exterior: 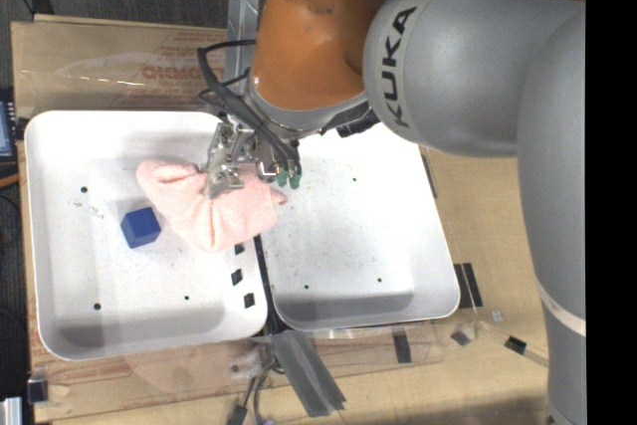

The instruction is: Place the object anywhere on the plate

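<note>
Near the middle of the frame the gripper (227, 176) pinches the pink cloth (214, 204) between its fingers, over the right edge of the left bin (60, 214), with a blue cube (140, 227) nearby.

The arm (438, 65) runs off the frame at three o'clock and hides the far rims of both bins (60, 214); its wrist covers part of the pink cloth (214, 204).

1. Two bins sit side by side on the bench (70, 55).
2. A cloth (214, 204) lies in the left bin (50, 244), draped over its right edge.
3. A block (141, 227) lies left of the cloth.
4. The claw (231, 169) is on the cloth.
</note>
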